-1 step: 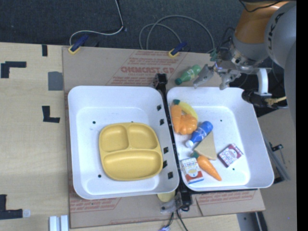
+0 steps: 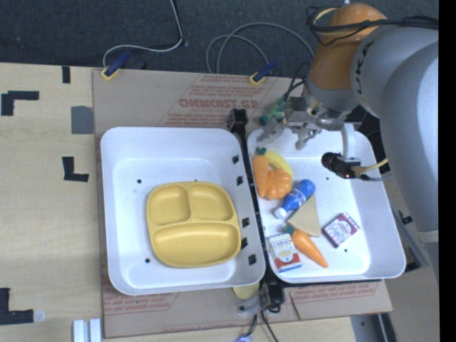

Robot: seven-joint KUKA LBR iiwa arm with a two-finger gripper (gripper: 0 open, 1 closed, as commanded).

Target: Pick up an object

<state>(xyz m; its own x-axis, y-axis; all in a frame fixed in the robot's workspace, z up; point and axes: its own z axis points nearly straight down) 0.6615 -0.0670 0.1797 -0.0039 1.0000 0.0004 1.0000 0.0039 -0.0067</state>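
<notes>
The arm [image 2: 385, 70] reaches in from three o'clock, and its gripper [image 2: 303, 130] sits over the right bin [image 2: 381, 258], up at that bin's twelve o'clock edge. Whether it is spread or pressed together cannot be told from this slanted view, and nothing can be seen pinched in it.

The candidates all lie in the right bin. An orange lump [image 2: 273, 182] rests near the bin's ten o'clock side with a yellow piece [image 2: 280, 163] touching it just above. At its four o'clock lies a blue bottle [image 2: 296, 198], tilted, touching a tan wedge [image 2: 306, 221]. Toward six o'clock a carrot [image 2: 311, 249] lies beside a small carton [image 2: 285, 252], and a maroon packet [image 2: 340, 229] sits apart at the wedge's three o'clock. The left bin [image 2: 114, 191] holds a yellow tray [image 2: 192, 223].

By my reading this is the approach step: the pick is not yet made. The nearest target is the yellow piece and orange lump, at the gripper's seven o'clock. The next move calls for a short shift that way, then a straight descent centred on one item, since the pieces crowd each other and a sloppy drop could nudge rather than grasp.
</notes>
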